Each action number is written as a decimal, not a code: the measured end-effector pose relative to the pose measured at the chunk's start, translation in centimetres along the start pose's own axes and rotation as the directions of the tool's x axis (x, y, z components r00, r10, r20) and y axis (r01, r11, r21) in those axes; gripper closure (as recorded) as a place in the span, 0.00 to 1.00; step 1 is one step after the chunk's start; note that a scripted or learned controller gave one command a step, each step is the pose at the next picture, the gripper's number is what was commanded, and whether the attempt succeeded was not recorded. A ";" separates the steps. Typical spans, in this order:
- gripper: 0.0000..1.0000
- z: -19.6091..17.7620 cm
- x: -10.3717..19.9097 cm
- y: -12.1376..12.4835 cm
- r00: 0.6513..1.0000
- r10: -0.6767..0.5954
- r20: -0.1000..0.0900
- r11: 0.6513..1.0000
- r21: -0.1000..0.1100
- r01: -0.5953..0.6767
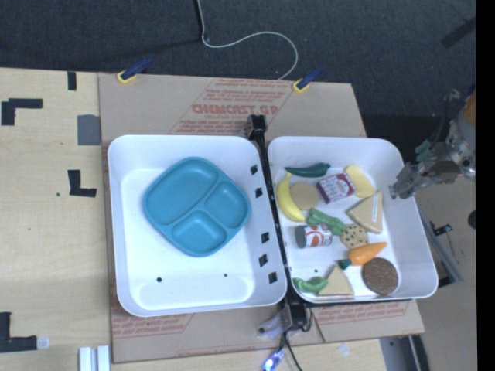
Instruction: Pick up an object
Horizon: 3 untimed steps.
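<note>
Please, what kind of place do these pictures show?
Probably a robot test bench in a lab, not a kitchen. Two white bins sit on clamped cardboard; one holds a blue plate, the other toy food such as a banana. The arm's pincer hangs at the right bin's edge.

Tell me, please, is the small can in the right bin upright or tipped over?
Tipped over: the can lies on its side, its length running across the right bin.
</note>
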<state>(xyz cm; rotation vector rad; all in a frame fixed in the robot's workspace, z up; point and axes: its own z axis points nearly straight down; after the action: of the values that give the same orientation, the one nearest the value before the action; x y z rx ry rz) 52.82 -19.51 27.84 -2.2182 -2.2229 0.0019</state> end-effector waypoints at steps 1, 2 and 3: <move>1.00 -0.9 0.1 0.0 1.000 -0.001 -0.001 1.000 0.001 0.001; 1.00 -1.9 0.2 0.1 1.000 -0.003 -0.001 1.000 0.001 0.003; 1.00 -2.8 0.3 0.1 1.000 -0.005 -0.002 1.000 0.001 0.005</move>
<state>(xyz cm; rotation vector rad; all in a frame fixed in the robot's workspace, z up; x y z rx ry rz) 52.94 -19.25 30.65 -2.2111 -2.2268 0.0011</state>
